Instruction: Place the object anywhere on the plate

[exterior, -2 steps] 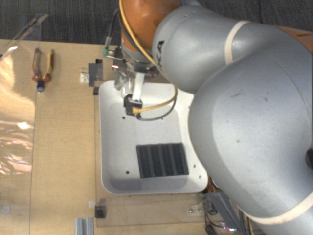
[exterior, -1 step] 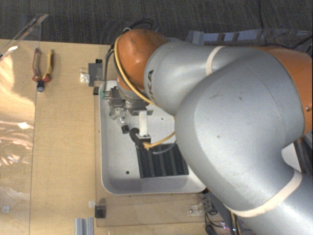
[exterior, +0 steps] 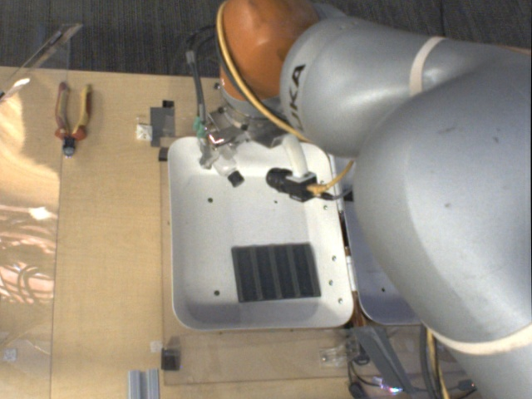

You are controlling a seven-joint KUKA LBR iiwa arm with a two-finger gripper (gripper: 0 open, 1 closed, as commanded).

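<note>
A dark ribbed rectangular plate (exterior: 275, 273) lies flat in the near half of the left white bin (exterior: 189, 248). My gripper (exterior: 221, 163) hangs low over the bin's far left corner, well apart from the plate. Below the orange wrist band (exterior: 262, 36), the arm covers the bin's far right part. A black connector with a yellow cable (exterior: 291, 183) sticks out of the arm just right of the gripper. I cannot make out any loose object in or under the gripper; the arm hides whatever lies beneath it.
Red-handled pliers (exterior: 71, 116) lie on the wooden bench at far left. A small black block (exterior: 164, 121) sits by the bin's far left corner. A sliver of the right bin (exterior: 378, 299) shows under the arm.
</note>
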